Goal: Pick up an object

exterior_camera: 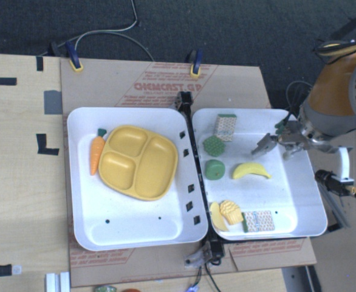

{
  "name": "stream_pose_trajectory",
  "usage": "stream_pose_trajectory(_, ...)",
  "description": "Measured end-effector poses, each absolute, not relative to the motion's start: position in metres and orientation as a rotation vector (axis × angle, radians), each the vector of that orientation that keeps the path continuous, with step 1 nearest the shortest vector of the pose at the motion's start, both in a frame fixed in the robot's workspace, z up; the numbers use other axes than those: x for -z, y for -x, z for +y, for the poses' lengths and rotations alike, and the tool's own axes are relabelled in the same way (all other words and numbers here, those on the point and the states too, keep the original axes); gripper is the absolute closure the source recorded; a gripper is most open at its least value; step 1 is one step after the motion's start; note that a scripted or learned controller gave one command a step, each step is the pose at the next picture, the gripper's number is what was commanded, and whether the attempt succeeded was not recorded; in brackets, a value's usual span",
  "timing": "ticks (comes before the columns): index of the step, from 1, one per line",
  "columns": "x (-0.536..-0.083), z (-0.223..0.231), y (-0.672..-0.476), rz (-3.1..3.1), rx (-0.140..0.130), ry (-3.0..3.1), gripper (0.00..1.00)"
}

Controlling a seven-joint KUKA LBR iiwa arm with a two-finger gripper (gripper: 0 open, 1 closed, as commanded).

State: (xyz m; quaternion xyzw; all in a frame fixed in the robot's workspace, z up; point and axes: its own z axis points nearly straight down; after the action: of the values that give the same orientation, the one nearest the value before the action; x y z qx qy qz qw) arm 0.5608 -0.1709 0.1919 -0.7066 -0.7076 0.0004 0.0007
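Observation:
The right bin (pixel 305 205) holds a yellow banana (pixel 251 171), a green round piece (pixel 214 170), a green knobbly piece (pixel 214 145), a patterned box (pixel 225 127), a yellow ridged toy (pixel 226 213) and a flat patterned packet (pixel 259 221). My gripper (pixel 277 148) hangs over the bin's upper right part, a little above and to the right of the banana. It is open, and nothing sits between its fingers.
The left bin (pixel 129 230) carries a yellow divided plate (pixel 137 161) with an orange carrot (pixel 96 154) along its left side. A black divider (pixel 192 163) runs between the two bins. The arm's orange band (pixel 336 84) rises at the right.

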Motion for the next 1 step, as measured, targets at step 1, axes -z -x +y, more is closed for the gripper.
stream_pose_trajectory(1, -0.1154, -0.1413, -0.5681, -2.226, 0.003, 2.222, 0.00)
